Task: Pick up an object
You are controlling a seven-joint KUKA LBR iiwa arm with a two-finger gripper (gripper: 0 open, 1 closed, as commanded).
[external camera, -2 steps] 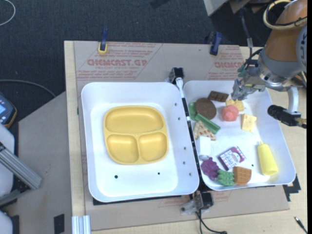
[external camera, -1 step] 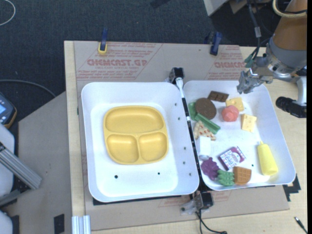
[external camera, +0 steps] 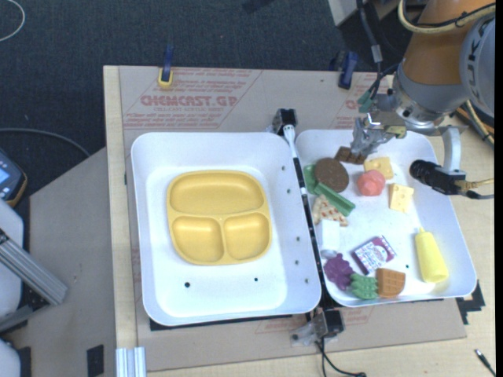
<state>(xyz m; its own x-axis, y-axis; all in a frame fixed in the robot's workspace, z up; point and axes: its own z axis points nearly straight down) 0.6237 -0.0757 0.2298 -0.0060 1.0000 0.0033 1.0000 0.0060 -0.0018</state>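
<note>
My gripper [external camera: 364, 144] hangs over the back of the right bin [external camera: 456, 234], pointing down. Its tips are just above and right of a small brown piece [external camera: 350, 156] near the bin's back wall. In front of that lie a round brown patty [external camera: 332, 174], a yellow cheese cube [external camera: 380, 166] and a pinkish-red tomato [external camera: 372, 183]. Nothing is visibly held.
The right bin also holds a green pod [external camera: 330, 196], a cracker [external camera: 325, 211], a cheese wedge [external camera: 401, 198], a yellow bottle [external camera: 430, 256], a purple packet [external camera: 374, 252], grapes [external camera: 338, 270], broccoli [external camera: 364, 287] and a waffle [external camera: 390, 281]. In the left bin [external camera: 149, 234] lies a yellow divided plate [external camera: 219, 215].
</note>
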